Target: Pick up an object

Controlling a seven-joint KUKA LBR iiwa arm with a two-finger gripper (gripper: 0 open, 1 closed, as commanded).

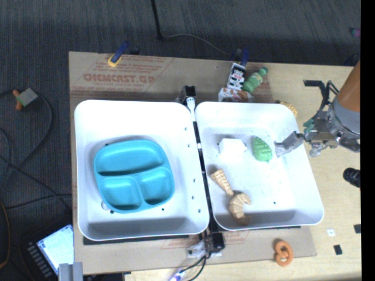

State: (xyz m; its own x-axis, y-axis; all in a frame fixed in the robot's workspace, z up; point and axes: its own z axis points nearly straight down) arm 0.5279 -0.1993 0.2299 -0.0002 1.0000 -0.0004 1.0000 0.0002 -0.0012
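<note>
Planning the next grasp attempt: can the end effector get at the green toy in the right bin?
Probably yes. The end effector sits just right of the green toy, with nothing between them or on top of it.

Premises present as a robotics laboratory or test cell. Evidence: a plywood worktop [176,69] with printed lettering, set on dark grey office-type carpet [58,16]; two shallow white bins [136,111] fixed side by side; clamps [118,54] at the board's far edge; loose black cables [158,16] trailing across the floor; a grey and orange industrial arm [345,107] entering at right.
</note>
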